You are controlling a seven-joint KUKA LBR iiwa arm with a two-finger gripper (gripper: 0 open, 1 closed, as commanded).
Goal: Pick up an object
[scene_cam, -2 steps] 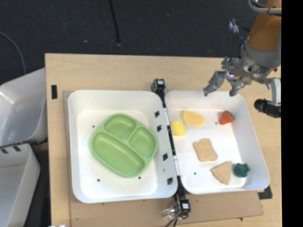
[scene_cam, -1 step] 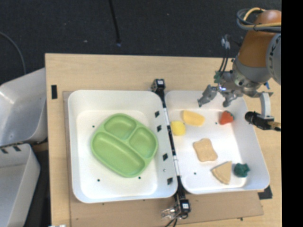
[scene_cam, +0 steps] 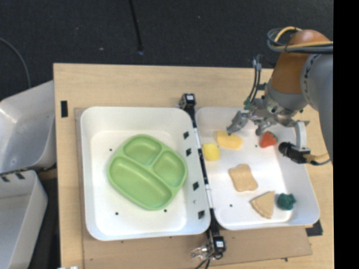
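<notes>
Where toys crowd, end effector (scene_cam: 251, 125) (spread) hovers.

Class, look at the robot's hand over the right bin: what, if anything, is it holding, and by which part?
Nothing is seen held. The hand hangs open above the right bin, one finger near the yellow piece, the other near the red piece; neither sits between the fingers.

Light green divided plastic plate (scene_cam: 147, 171) in a white bin (scene_cam: 90, 150), two yellow lumps (scene_cam: 230, 141) (scene_cam: 211, 152), small red piece (scene_cam: 268, 140), tan bread-like slice (scene_cam: 243, 178), tan wedge (scene_cam: 263, 204), dark green blob (scene_cam: 286, 201), pale wooden bench (scene_cam: 140, 86), grey arm with orange band (scene_cam: 291, 72).
</notes>
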